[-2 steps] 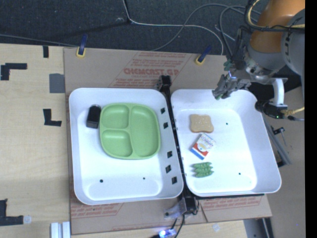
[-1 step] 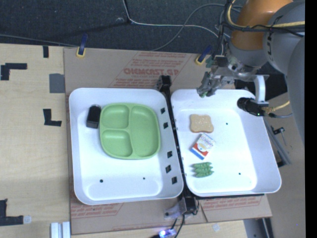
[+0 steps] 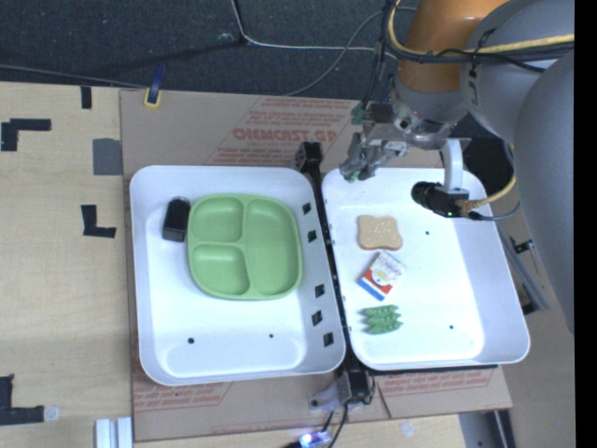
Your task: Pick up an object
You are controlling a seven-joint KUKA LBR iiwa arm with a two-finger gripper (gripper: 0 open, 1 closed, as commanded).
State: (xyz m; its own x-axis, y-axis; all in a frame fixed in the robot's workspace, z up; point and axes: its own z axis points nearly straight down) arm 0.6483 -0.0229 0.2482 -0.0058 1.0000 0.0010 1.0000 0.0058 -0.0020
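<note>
A slice of toast (image 3: 380,232), a small red, white and blue packet (image 3: 382,275) and a green pea pod (image 3: 381,319) lie in a column on the left side of the right bin (image 3: 471,287). My gripper (image 3: 359,164) hangs over that bin's back left corner, above and behind the toast and apart from it. Nothing shows in its grasp. The grey arm with its orange band (image 3: 448,26) comes in from the upper right.
The left bin (image 3: 163,334) holds a green divided plate (image 3: 245,246) with a small black block (image 3: 175,219) beside its left edge. Black clips (image 3: 317,278) sit along the seam between the bins. Cables run across the dark area behind the bench.
</note>
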